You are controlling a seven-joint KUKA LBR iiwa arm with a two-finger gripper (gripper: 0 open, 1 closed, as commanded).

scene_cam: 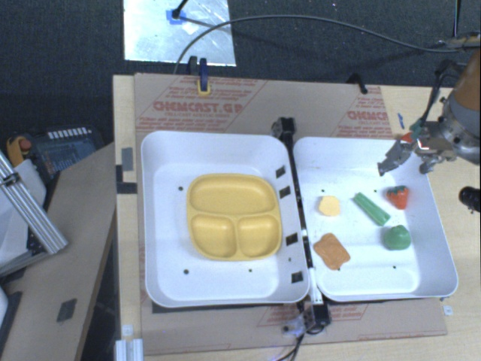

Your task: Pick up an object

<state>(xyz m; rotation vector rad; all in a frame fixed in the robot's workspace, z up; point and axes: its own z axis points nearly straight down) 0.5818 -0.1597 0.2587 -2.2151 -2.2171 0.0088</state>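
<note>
From the camera above the tabletop (124,201) we take the right bin (361,280) as our landmark. Inside it we see five small things: a pale yellow piece (329,206) near its left wall, a green stick (371,208) lying slantwise just right of that, a red-orange piece (398,196) further right toward the bin's right wall, a round green piece (396,237) just below the red one, and a flat brown piece (331,251) below the yellow one — all apart from one another. The hand (409,160) hangs over the bin's upper right corner, above the red-orange piece and not touching it; its two fingers stand spread apart with nothing between them. The grey arm (464,119) reaches in past the bin's right side. Touching the right bin's left wall sits the left bin (161,277), and in its middle lies a yellow compartment tray (233,215). Beyond the right bin's far edge we see brown board (248,100) with red lettering, and a blue clamp (202,72) at its far edge.
</note>
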